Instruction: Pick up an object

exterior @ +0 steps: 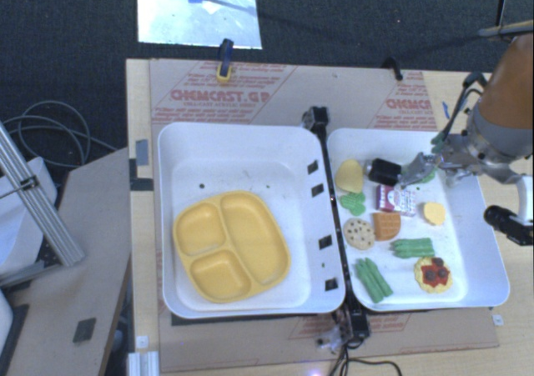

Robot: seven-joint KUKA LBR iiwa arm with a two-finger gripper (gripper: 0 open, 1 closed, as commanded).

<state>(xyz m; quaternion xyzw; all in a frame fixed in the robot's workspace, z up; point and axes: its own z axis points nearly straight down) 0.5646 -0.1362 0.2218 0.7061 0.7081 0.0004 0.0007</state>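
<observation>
I see the gripper (415, 172) over the right bin (492, 262), just above the red-white packet (392, 198); can't tell its state or if it's holding anything. Below the packet: cracker (386, 225), cookie (360, 233), green beans (413, 247), pizza toy (433, 273). Left bin (179, 149) (w/ yellow divided tray (229, 245)) sits beside it on the worktop (250, 91).
</observation>
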